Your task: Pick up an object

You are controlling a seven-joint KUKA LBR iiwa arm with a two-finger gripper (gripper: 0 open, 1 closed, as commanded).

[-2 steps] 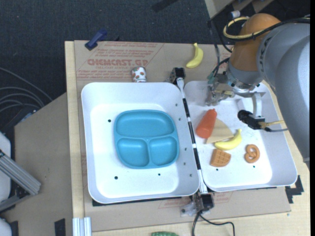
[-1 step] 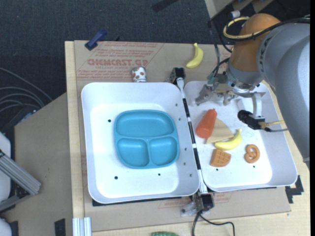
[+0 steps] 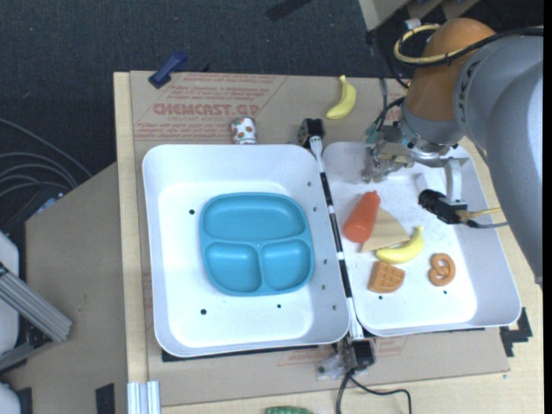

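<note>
A green thing (image 3: 289, 410) peeks in at the near edge of the bench; the gripper (image 3: 377, 170) hangs over the far left corner of the right bin (image 3: 492, 304), and I cannot tell how it is set; just near of it lie a carrot (image 3: 362, 216) and a cheese wedge (image 3: 390, 229), then a banana (image 3: 404, 247), a waffle (image 3: 386, 278) and a pretzel (image 3: 442, 269); the left bin (image 3: 164, 231) holds a blue tray (image 3: 255, 242); another banana (image 3: 342, 100) lies on the bench beyond.

Toys (image 3: 388, 240) crowded mid-bin — far corner (image 3: 345, 158) open
</note>
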